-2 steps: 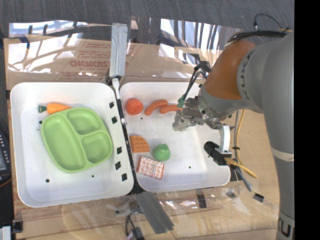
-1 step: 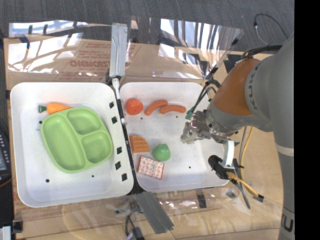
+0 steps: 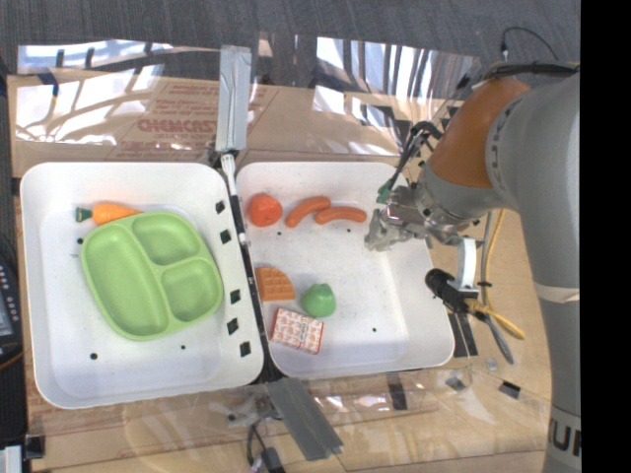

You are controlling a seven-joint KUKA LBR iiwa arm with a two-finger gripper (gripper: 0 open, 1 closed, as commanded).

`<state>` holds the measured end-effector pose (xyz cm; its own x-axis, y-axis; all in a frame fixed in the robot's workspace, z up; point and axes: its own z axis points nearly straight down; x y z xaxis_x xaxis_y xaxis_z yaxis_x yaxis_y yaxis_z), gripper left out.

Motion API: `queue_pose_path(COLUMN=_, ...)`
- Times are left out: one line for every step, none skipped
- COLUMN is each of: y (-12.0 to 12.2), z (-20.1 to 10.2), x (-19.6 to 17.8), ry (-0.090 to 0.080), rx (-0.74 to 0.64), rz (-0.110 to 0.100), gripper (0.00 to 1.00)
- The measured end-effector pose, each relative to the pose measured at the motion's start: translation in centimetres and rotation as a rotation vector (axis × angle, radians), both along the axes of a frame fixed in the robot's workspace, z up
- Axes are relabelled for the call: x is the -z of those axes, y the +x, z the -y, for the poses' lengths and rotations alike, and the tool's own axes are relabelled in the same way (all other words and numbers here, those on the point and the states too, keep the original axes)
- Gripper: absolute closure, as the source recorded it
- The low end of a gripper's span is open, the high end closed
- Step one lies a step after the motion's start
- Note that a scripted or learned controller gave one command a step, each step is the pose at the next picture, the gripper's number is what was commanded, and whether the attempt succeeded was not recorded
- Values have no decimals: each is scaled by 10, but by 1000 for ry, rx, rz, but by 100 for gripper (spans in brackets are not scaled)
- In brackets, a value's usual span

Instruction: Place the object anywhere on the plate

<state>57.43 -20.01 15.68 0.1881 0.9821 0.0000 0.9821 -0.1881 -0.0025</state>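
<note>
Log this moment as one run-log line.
gripper: over right bin, near sausages, holding nothing visible | plate: left bin, bare | carrot: beside plate | placement: not done

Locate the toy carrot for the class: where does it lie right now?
The carrot lies in the left bin, at its far left, touching the upper left rim of the green plate.
</note>
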Motion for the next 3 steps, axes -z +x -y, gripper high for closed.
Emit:
queue_pose_path(y=20, z=5, x=-18, ry=0, rx=19, rz=0, gripper=100)
queue_pose_path(y=-17, z=4, x=-21, ry=1, rx=-38, rz=-2, gripper=100)
queue_pose_path(y=-17, z=4, x=-21, ry=1, rx=-38, rz=-2, gripper=0)
